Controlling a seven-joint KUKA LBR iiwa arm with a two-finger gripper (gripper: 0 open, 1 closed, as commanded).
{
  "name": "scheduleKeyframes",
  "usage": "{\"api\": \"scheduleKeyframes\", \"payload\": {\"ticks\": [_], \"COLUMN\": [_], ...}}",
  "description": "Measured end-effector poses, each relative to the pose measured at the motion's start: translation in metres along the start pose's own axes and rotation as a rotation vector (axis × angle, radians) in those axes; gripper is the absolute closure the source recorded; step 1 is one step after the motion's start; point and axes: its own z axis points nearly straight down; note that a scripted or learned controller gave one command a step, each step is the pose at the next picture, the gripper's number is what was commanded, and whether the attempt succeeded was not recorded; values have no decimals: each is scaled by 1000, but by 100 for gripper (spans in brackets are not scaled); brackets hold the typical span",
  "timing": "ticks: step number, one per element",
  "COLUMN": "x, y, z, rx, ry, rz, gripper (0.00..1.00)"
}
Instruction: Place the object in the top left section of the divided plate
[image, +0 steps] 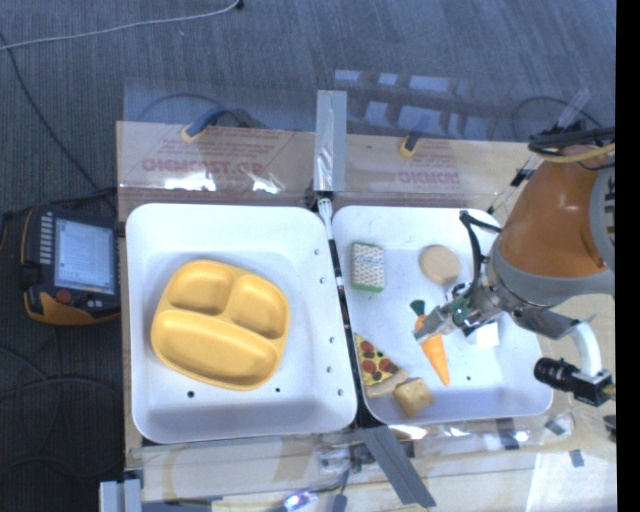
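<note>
A yellow divided plate (221, 322) lies in the left bin (150, 240), with two small sections at the top and one long section below. In the right bin (400, 225) a toy carrot (435, 355) lies pointing down, its green top (419, 306) up and to the left. My gripper (447, 318) hangs right above the carrot's thick end, coming from the grey and orange arm (555, 235) at the right. Nothing shows as lifted off the bin floor.
The right bin also holds a green and white box (368, 266) near the divider, a tan round cookie (439, 263), a pizza slice (374, 364) and a small brown bread piece (412, 396) at the bottom edge. A tablet (70, 265) sits left of the bench.
</note>
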Motion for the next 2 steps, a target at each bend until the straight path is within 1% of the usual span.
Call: {"api": "scheduleKeyframes", "payload": {"ticks": [1,2], "x": [43,94], "y": [60,155], "z": [30,29], "rx": [3,2], "ry": [0,-2], "rz": [269,-136], "gripper": [100,100]}}
